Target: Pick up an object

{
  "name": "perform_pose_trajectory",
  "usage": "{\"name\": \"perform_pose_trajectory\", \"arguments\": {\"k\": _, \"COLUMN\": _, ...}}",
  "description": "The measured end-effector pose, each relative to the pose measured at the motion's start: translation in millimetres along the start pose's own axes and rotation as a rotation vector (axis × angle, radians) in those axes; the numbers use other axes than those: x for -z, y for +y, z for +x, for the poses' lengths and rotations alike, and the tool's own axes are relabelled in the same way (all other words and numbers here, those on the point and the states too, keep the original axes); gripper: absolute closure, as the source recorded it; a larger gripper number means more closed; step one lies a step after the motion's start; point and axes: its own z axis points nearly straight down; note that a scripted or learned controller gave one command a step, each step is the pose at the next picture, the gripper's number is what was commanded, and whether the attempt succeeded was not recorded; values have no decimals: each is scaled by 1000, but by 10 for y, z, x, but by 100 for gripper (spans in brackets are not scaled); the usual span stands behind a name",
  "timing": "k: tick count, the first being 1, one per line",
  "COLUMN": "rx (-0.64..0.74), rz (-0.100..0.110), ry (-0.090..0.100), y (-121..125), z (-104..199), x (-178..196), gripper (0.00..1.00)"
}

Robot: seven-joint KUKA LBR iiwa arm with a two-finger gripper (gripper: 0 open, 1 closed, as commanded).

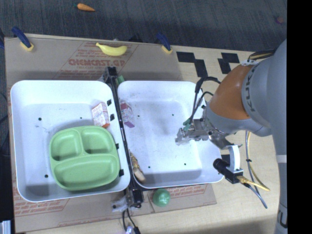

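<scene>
Fingers of the metal two-finger gripper [184,136]: spacing cannot be told, above the right smooth white plastic bin's [146,179] floor. Small crumpled packet [126,114] at its left wall; green compartmented plastic tray [85,157] in the left bin [22,130].

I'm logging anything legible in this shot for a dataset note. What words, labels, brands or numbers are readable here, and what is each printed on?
"CHEMCAST GP", red print, somewhat blurred, on the cardboard sheet beneath the bins.
Small carton in the left bin: printing too small to read.
Wrapper at the right bin edge: unreadable.
Red print along the cardboard's lower edge: too blurred.
</scene>
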Motion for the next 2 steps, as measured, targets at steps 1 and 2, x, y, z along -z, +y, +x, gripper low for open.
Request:
{"name": "perform_pose_trajectory", "arguments": {"k": 1, "rx": 1, "rz": -1, "ry": 2, "y": -267, "z": 490, "x": 471, "gripper": 100}}
{"name": "perform_pose_trajectory", "arguments": {"k": 2, "rx": 1, "rz": 0, "ry": 2, "y": -269, "z": 487, "x": 469, "gripper": 0}}
